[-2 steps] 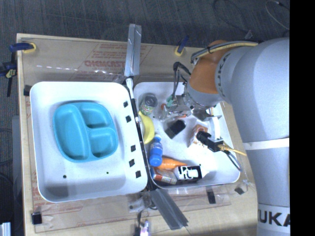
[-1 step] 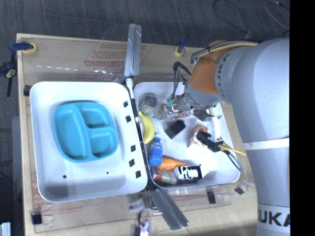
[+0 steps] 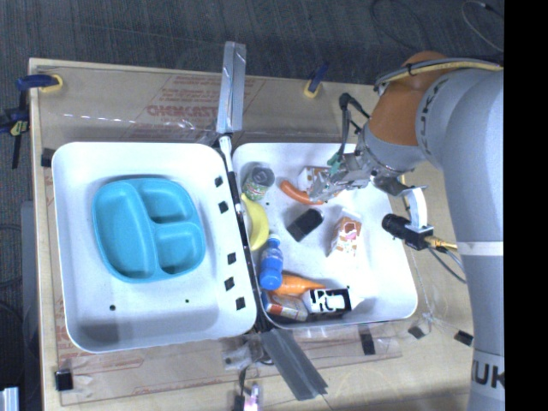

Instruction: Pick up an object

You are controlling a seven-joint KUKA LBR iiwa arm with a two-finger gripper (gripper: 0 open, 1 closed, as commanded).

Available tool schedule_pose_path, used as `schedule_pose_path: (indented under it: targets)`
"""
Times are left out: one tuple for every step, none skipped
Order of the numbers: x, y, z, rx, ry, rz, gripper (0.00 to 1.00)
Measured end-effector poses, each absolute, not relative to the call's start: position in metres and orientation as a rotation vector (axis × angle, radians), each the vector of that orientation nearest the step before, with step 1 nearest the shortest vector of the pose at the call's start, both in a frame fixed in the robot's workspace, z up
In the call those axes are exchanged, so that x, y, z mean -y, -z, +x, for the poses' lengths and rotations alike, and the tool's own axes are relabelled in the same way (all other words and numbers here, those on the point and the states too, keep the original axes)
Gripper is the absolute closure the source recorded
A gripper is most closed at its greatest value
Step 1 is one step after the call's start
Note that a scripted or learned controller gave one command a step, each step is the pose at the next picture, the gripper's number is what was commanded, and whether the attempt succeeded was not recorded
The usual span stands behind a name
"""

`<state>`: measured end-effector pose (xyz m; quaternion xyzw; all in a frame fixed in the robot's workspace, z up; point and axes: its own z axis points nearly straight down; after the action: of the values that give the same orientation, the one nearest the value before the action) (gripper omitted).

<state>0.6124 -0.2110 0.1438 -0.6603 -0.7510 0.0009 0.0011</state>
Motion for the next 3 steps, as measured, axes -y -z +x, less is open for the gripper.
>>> schedule_pose_path:
  targets:
    - [0.205,-0.088,0.594,2.406,-0.004,-2.014,0.0]
    - [0.172,-0.136,0.657,2.403,-0.002,-2.021,0.0]
    - [0.165,-0.181,0.608,2.451,-0.003,-1.961,0.0]
